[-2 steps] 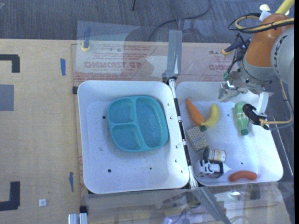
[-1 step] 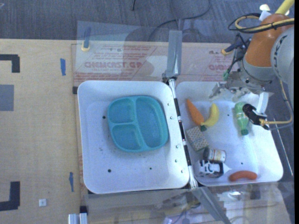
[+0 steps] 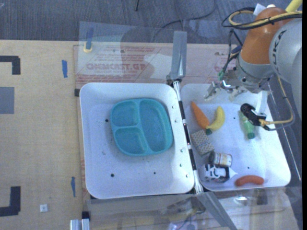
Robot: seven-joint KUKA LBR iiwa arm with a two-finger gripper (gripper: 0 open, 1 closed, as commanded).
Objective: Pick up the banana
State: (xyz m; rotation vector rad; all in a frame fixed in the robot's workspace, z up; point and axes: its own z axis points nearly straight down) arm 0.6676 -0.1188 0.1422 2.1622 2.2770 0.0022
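The tray [image 3: 142,127] lies in the left bin [image 3: 96,176]; the banana [image 3: 217,119] lies in the right bin [image 3: 273,162], just right of the carrot [image 3: 200,115].

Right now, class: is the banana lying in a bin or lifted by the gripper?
Lying in a bin. The banana rests on the right bin's floor beside the carrot, apart from the gripper above it.

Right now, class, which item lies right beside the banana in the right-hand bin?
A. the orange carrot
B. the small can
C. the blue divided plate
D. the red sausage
A. The carrot lies just left of the banana, their lower ends almost meeting, while the plate sits in the other bin and the sausage and can lie nearer the front edge.
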